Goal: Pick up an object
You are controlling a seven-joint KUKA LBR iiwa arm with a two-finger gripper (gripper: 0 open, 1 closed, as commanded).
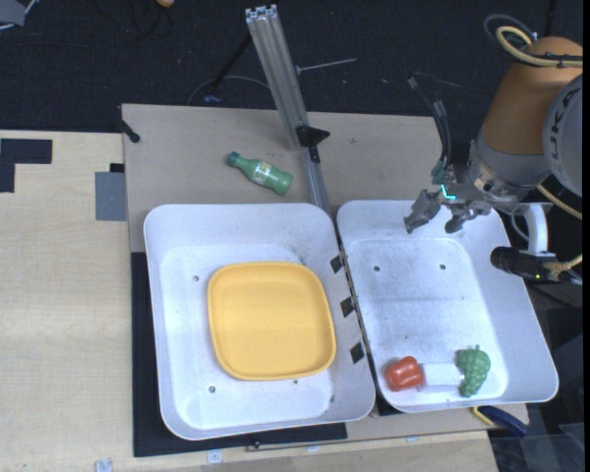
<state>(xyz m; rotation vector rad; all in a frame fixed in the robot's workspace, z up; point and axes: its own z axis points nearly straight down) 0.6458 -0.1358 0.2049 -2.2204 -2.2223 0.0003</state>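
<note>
Red pepper (404, 373) and green broccoli (473, 370) sit at six o'clock from the hand (437, 213), whose fingers hang apart, empty.

The bench (393, 160) carries two white bins (167, 264) side by side; a green bottle (260, 172) lies above the left bin.
</note>
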